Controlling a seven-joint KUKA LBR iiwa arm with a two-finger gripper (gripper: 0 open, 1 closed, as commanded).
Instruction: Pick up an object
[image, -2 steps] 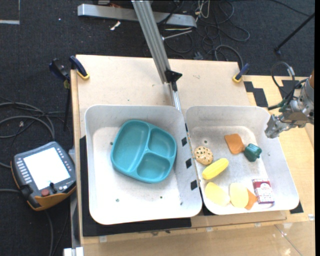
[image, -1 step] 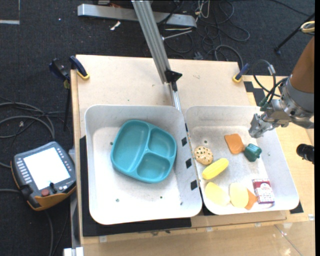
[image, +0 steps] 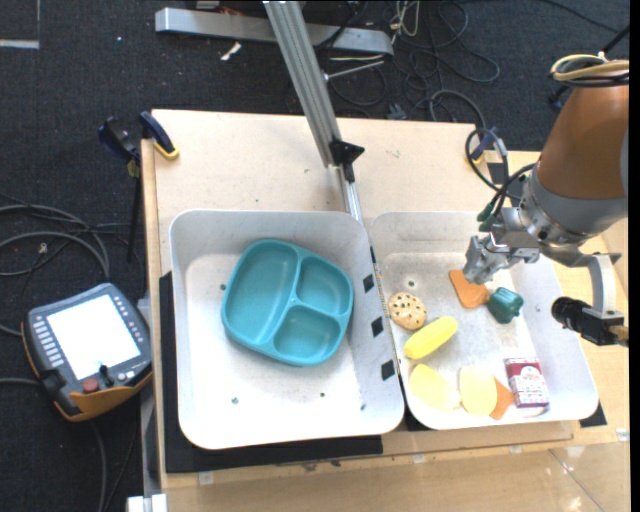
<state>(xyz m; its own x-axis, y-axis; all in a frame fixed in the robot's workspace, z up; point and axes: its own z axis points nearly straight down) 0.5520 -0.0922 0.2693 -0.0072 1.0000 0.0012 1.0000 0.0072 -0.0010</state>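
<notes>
The right bin (image: 440, 240) holds several small items. An orange wedge (image: 467, 290) lies near its middle, with a dark green block (image: 504, 303) just to its right. A speckled cookie (image: 407, 310) and a yellow banana-like piece (image: 431, 337) lie further left. Along the front sit a pale yellow slice (image: 430, 386), an orange-yellow slice (image: 480, 392) and a small red and white box (image: 526, 384). My gripper (image: 480, 262) hangs right above the orange wedge, its tips close to the wedge's upper edge. Nothing is visibly held.
The left bin (image: 200, 300) holds a teal divided plate (image: 288, 301). A slanted metal pole (image: 315, 90) rises from the bench at the back between the bins. A teach pendant (image: 85, 345) lies on the floor to the left. Cables trail behind the bench.
</notes>
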